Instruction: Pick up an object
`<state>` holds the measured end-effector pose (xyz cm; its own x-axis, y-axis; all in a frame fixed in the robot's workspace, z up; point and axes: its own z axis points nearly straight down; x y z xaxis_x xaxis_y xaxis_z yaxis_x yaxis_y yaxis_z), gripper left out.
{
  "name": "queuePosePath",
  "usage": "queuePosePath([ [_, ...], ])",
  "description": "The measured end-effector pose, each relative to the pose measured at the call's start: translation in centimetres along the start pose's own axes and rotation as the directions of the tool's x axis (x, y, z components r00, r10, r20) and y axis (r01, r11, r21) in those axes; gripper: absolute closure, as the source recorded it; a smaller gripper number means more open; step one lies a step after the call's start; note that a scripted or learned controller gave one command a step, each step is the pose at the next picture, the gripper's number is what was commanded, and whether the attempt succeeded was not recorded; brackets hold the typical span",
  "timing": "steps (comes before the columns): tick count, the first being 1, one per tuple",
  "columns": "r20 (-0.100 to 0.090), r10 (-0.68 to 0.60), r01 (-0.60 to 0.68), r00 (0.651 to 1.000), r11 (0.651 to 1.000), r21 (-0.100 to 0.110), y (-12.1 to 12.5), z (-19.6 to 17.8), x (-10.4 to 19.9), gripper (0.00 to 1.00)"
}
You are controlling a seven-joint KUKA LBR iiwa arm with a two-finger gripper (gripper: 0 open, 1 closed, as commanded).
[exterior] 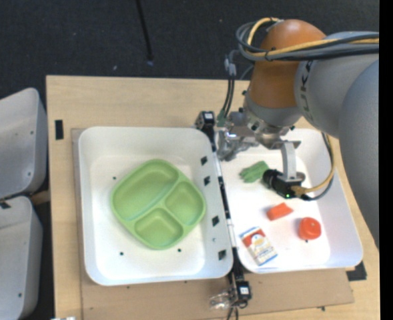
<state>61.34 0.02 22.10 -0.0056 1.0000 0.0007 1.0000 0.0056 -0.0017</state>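
The right bin (339,235) holds a small green object (253,172), an orange-red block (280,211), a round orange-red piece (309,229) and a small printed box (259,245). My gripper (231,145) hangs over the back left corner of this bin, just left of and above the green object, close to the divider between the bins. The wrist hides its fingertips. In the left bin (93,179) lies a green sectioned plate (158,204).
The arm's grey body and orange band cover the back of the right bin. White chair-like shapes (9,152) stand to the left of the bench. Black clips line the divider (217,199) between the bins.
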Motion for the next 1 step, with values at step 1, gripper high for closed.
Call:
queuePosePath([
  [1, -0.002, -0.002, 0.002, 1.0, 1.0, -0.002, -1.58, -1.5, 5.67, 1.0],
])
